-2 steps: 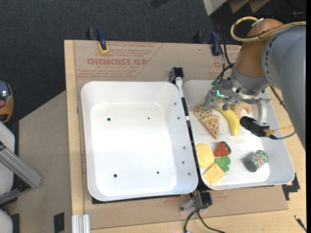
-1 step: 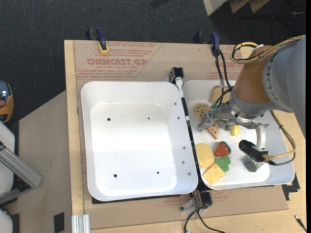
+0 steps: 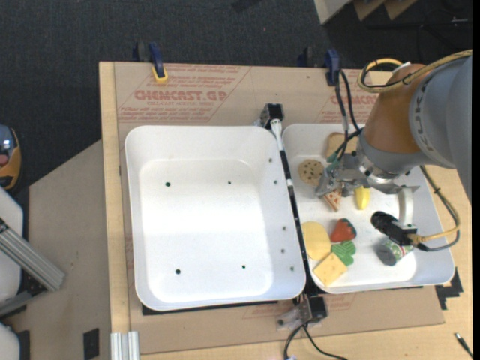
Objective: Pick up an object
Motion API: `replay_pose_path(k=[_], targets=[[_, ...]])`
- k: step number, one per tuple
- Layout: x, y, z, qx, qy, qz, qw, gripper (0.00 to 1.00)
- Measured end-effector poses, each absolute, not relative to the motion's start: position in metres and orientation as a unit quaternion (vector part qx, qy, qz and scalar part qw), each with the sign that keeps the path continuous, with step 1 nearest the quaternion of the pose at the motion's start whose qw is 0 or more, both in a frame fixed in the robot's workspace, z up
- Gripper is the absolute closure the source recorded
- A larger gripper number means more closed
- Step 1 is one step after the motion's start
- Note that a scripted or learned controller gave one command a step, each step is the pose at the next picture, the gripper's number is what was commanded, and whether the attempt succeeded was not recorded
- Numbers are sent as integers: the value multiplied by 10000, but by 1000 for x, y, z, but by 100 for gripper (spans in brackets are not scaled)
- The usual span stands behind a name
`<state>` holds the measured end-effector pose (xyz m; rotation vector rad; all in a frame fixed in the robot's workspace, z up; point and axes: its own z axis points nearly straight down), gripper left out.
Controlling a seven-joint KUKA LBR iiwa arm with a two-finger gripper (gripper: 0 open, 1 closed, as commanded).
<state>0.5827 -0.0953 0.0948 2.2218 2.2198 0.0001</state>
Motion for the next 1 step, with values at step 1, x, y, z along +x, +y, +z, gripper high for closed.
replay_pose_path(k=[1], targets=[[650, -40, 190, 7051, 7091, 37, 44, 100]])
